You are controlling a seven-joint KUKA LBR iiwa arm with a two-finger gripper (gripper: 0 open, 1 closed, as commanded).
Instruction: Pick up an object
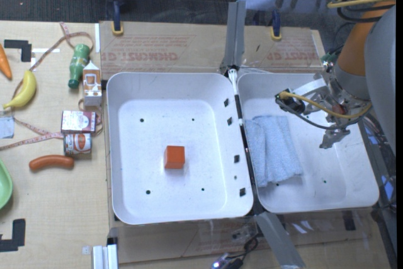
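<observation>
An orange cube (175, 157) sits near the middle of the left bin (126, 198). A light blue folded cloth (271, 148) lies in the left half of the right bin (352, 195), against the wall shared with the other bin. The arm comes in from the right, and my gripper (332, 135) hangs over the upper right part of the right bin. It is to the right of the cloth and apart from it. Yellow and black cables (302, 104) wrap the wrist and hide part of the gripper. I see nothing held in it.
On the bench left of the bins lie a banana (22, 90), a green bottle (78, 62), a small carton (92, 86), a can (78, 143), a sausage (51, 163) and a measuring tape (44, 55). Clamps (116, 14) hold the cardboard behind the bins.
</observation>
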